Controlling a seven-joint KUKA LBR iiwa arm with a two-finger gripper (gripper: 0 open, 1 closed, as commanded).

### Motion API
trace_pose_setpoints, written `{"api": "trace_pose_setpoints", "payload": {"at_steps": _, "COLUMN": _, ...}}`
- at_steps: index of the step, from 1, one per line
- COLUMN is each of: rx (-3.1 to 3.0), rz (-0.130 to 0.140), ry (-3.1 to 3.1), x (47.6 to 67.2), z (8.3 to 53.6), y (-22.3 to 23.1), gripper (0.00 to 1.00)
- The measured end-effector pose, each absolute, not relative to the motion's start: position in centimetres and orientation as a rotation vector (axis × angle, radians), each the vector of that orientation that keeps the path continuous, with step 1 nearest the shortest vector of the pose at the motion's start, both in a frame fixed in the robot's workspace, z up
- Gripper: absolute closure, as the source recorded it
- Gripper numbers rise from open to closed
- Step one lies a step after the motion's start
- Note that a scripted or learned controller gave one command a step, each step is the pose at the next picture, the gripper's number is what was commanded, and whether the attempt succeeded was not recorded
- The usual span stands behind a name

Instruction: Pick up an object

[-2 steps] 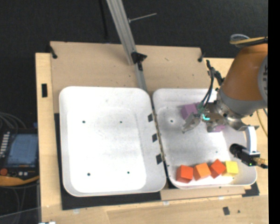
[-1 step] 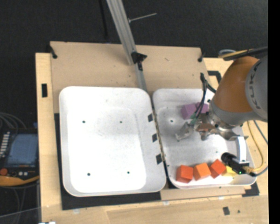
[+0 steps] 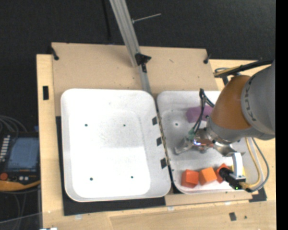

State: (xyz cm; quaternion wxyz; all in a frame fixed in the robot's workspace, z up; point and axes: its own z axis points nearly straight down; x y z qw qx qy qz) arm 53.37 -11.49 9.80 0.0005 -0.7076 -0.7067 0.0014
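Purple object [image 3: 197, 113] lies near the far wall of the right bin [image 3: 178, 99], partly hidden behind the arm [image 3: 240, 110] and its cable; shape too blurred to name. Two more candidates sit along the near wall of the same bin: a red-orange block [image 3: 189, 178] and an orange block [image 3: 208, 174] just beside it, possibly touching. The hand [image 3: 192, 145] hangs over the bin's middle, low to the floor, between the purple object and the blocks, apart from all of them. Nothing is visible in its grip, and I cannot tell whether it is spread or closed, since the wrist covers most of it from this angle. The left bin [image 3: 105, 143] sits alongside on the table [image 3: 86, 56], no part of the arm over it. Progress judgement: early. The arm is in the right bin, but no object is grasped or lifted, and every visible piece rests on the bin floor. Left to do: line up on one object, close on it, raise it clear. The hand sits over bare floor, so a close here likely gets nothing.
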Motion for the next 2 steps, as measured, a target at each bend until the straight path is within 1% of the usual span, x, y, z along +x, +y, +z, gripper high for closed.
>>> {"api": "trace_pose_setpoints", "payload": {"at_steps": 1, "rx": -2.226, "rz": -0.002, "ry": -2.218, "x": 53.5, "z": 9.8, "y": -11.6, "gripper": 0.0}}
{"api": "trace_pose_setpoints", "payload": {"at_steps": 2, "rx": -2.236, "rz": -0.006, "ry": -2.211, "x": 53.6, "z": 10.9, "y": -11.7, "gripper": 1.0}}
